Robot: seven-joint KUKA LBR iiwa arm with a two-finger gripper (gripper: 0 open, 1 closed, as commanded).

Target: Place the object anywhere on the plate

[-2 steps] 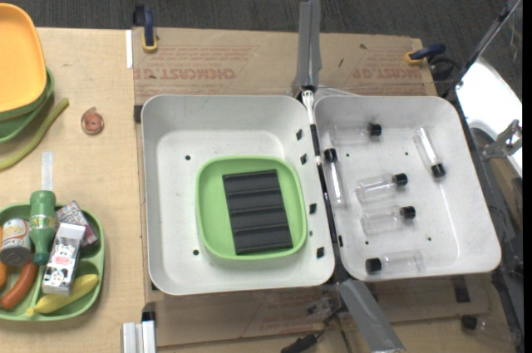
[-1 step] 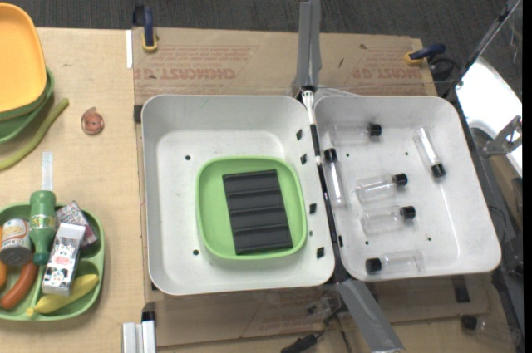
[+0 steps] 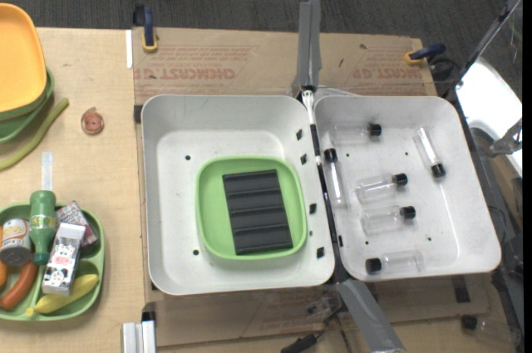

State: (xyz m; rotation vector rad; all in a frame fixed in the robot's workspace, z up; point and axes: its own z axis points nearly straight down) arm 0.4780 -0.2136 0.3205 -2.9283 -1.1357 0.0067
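Black and matte, shaped as a flat rectangle with four raised bars across its top: the ribbed block (image 3: 258, 212). Lay flat at the middle of the green plate (image 3: 210, 210), long side running up and down the frame, well inside the rim. Sat already on the plate, touching nothing else.

Smooth, glossy plastic for the plate, a rounded square with a shallow lip, resting on the floor of the left white bin (image 3: 166, 127) at centre frame. Thin moulded walls on that bin, with small dark holes in the floor.

Scattered in the right white bin (image 3: 453, 131): clear vials (image 3: 376, 189) with black caps, lying on their sides at different angles, apart from the block.

Brown cardboard (image 3: 199, 65) under both bins, printed in red block letters that stood upside down; could not read them with certainty. Held at the upper edge by a blue-and-yellow clamp (image 3: 145, 27).

At the lower left, a green divided tray (image 3: 90, 289) of toy food, among it a green bottle (image 3: 41, 218) and a white carton (image 3: 60, 260) with small print too fine to read. At the upper left, an orange dish (image 3: 18, 52) stacked on green ones.

Could not tell how far open the gripper stood, nor whether it had hold of anything.
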